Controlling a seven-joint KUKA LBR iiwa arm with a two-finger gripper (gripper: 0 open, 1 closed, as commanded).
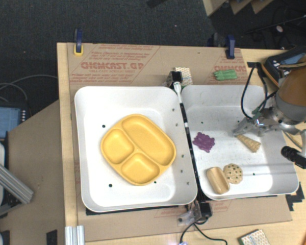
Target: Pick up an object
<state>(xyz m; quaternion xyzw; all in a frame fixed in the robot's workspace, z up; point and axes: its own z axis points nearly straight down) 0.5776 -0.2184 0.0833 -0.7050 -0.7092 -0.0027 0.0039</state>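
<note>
Plainly nothing is lifted yet: the pincer (251,127) hangs low in the right bin (214,103), whether open or closed I cannot tell, just above the cone (249,142), which lies on the bin floor.

The brown board (143,60) under the bins carries red printing. At about eleven o'clock it reads "CHEMCAST GP" in large letters. Smaller red lines above it, and at one o'clock, are too blurred to read.
</note>
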